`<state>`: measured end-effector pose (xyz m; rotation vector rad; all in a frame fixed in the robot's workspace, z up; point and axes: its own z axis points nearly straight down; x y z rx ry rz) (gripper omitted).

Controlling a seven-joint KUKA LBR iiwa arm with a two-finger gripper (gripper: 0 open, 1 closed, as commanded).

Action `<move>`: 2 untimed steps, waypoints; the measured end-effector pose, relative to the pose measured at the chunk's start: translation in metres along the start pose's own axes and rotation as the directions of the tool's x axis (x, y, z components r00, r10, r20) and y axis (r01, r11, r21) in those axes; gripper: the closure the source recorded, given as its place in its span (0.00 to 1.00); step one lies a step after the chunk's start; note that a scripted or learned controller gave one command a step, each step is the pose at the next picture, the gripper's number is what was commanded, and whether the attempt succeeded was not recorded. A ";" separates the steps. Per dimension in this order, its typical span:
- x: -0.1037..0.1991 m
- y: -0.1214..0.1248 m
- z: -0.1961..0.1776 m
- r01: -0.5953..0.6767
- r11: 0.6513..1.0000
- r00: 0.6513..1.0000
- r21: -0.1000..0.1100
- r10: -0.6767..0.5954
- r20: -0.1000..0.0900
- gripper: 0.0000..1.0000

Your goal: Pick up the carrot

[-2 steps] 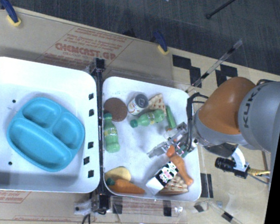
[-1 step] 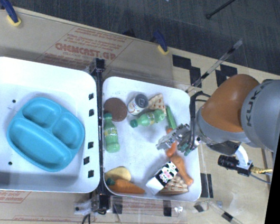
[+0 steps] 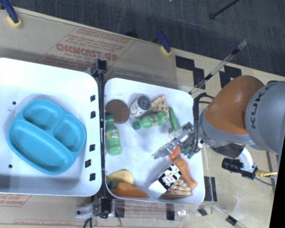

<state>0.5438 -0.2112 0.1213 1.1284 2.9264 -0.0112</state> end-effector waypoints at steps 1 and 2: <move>-0.036 0.032 0.009 0.010 1.000 1.000 -0.002 -0.010 -0.005 0.00; -0.022 0.020 -0.003 -0.079 0.997 0.997 0.001 0.079 -0.012 0.00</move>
